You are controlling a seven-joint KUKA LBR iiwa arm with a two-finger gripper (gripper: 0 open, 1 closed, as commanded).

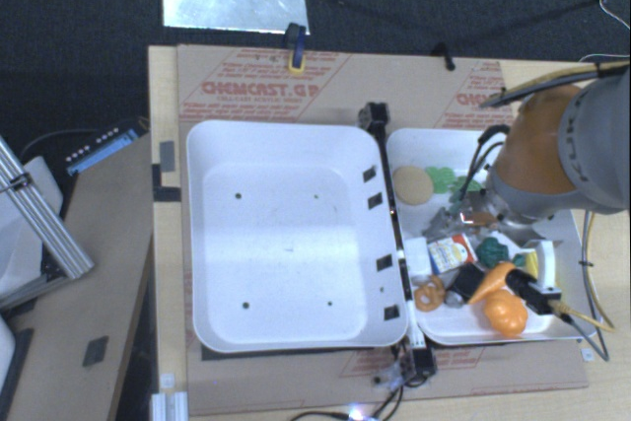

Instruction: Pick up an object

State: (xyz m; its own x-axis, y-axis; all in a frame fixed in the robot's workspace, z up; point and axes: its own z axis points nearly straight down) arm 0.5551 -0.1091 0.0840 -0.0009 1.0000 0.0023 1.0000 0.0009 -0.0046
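- Orange ball (505,314), at the near end of the right bin (419,145): likely light, smooth, apt to roll; take it across its middle.
- Gripper (463,220), beyond the ball, above clutter; its state cannot be told.

Arm (552,153) over right bin (424,145), cluttered objects.

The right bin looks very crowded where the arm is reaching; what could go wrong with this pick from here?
1. The objects lie packed together near the right bin's front: the orange ball, the pretzel-shaped piece and others touch or overlap, so a grasp may catch two things, or none.
2. The ball is round and may roll away if nudged.
3. The arm covers part of the bin, so objects under it cannot be judged.
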